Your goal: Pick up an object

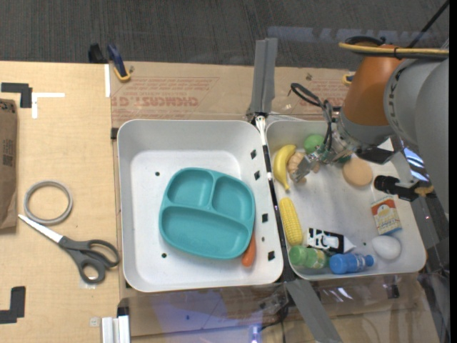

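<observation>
The gripper [305,164] hangs low in the right bin [410,263], fingers spread with nothing between them, and the banana [283,164] lies just left of them, its long side running up and down the frame.

Grey arm [421,91] comes in from the right edge, upper right of frame, orange band just above the wrist. Gripper [308,164] hangs low, pointing left-down toward frame centre-right.
</observation>
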You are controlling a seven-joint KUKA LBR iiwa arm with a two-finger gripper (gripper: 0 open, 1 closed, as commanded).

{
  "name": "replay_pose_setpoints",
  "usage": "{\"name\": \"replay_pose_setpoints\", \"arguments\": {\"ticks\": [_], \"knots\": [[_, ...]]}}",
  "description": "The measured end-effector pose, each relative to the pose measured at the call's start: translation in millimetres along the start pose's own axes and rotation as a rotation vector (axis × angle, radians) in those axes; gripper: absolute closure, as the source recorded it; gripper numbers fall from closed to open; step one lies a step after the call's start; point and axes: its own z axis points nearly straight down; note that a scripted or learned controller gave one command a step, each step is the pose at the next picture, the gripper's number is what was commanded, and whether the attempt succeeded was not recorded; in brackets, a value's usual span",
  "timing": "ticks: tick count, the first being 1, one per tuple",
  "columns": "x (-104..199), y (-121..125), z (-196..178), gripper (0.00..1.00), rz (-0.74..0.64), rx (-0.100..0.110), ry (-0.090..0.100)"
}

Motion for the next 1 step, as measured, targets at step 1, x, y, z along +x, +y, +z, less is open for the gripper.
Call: {"name": "replay_pose_setpoints", "arguments": {"ticks": [1], "knots": [[-0.4,0.7,-10.1,1.00,-0.003,0.000,-0.003]]}}
